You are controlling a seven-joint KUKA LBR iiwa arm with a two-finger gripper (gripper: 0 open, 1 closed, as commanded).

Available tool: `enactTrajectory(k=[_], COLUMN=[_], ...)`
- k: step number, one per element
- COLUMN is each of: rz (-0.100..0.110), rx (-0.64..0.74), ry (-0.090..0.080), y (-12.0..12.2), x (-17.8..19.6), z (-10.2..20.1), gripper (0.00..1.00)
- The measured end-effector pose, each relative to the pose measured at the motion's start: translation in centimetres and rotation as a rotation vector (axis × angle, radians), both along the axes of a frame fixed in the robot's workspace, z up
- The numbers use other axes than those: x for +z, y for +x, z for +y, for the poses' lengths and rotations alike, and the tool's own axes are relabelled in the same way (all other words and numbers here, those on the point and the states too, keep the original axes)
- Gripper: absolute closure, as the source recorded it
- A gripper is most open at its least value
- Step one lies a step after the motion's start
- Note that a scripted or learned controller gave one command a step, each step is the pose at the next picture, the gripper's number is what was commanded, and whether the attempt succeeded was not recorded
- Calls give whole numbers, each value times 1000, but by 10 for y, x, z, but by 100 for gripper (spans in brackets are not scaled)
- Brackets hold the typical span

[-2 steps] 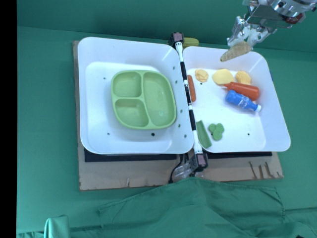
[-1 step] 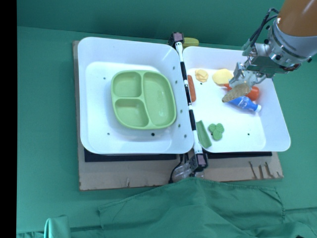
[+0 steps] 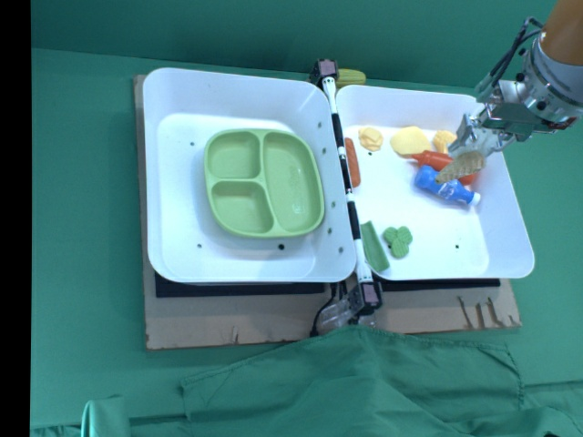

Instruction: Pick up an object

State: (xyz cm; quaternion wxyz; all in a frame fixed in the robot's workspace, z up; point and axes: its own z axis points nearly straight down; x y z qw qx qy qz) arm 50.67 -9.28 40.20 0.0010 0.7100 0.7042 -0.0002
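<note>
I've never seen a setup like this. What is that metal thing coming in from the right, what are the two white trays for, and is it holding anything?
This is one picture from a camera fixed above a bench, looking down at a slant. The metal thing is the end of a robot arm; its gripper is a two-finger claw for picking things up.

The left bin holds a green divided plate. The right bin holds toy food: a blue bottle, a red piece next to it, yellow and orange pieces near the far wall, an orange-red sausage by the divider, a green pod and a green cluster.

A tan, ridged piece sits right at the gripper's tip, above the bottle. It looks gripped, but from this angle I can't be sure.
</note>
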Motion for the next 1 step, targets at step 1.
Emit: enactTrajectory(k=[1], rz=[-2], rx=[4], ry=[1], y=[0], x=[1], z=[2], gripper=[0])
